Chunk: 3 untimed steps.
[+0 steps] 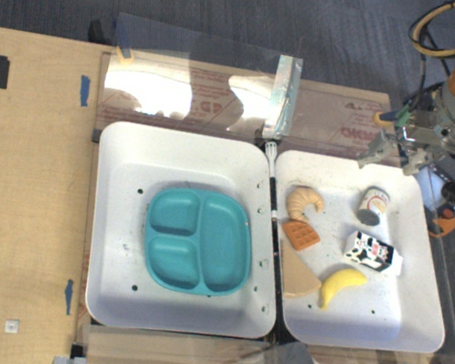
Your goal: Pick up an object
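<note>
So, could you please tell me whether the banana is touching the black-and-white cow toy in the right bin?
Apart. The camera view shows a strip of white bin floor between the banana and the cow toy just above it.

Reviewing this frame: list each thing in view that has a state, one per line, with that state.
hand: above the right bin's far rim, holding nothing that I can see
can: lying on its side, right bin
banana: lying flat, right bin
croissant: lying free, right bin
cow-print box: lying flat, right bin
teal tray: flat in the left bin, compartments bare
</note>
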Tool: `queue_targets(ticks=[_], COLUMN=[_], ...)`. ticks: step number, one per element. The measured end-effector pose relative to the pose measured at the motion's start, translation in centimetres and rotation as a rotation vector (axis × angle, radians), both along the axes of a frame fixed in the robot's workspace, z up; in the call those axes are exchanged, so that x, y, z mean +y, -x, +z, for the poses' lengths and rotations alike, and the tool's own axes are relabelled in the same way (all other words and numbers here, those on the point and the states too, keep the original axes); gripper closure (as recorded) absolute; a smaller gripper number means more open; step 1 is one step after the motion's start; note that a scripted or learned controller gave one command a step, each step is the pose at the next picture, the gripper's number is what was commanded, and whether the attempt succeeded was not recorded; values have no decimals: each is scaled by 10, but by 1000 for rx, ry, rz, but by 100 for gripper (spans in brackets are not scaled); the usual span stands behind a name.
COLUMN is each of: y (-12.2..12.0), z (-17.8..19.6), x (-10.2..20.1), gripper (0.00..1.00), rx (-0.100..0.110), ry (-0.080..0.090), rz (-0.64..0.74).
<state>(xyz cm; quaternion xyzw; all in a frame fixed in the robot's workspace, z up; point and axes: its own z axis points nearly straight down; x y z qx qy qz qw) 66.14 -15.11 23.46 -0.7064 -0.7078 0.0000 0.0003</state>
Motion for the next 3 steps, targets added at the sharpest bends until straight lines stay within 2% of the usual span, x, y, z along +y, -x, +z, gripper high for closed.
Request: queue_targets(ticks=[1,2,3], y=[72,74,149], z=[-105,-93,-88], x=[29,-32,-2], gripper=[0,0,0], rx=[0,-3,2], ry=[0,4,-1], rz=[-19,-65,-164])
